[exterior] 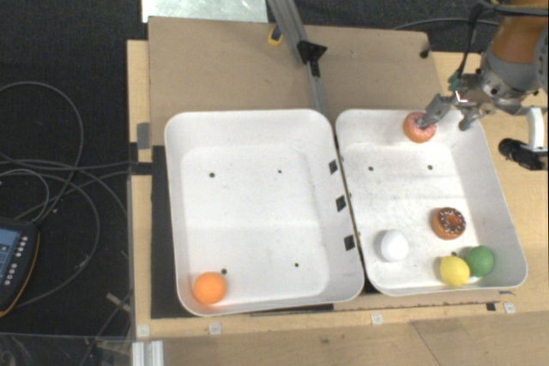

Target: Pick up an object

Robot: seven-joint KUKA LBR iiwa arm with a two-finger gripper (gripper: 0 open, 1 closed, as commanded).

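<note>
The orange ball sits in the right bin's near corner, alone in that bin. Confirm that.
Not quite. The orange ball sits in the left bin, not the right one. The rest holds: it lies in the near corner and is alone in that bin, as the camera view shows.

A brown bench (369, 43) bears two white bins (249, 133) side by side.
</note>
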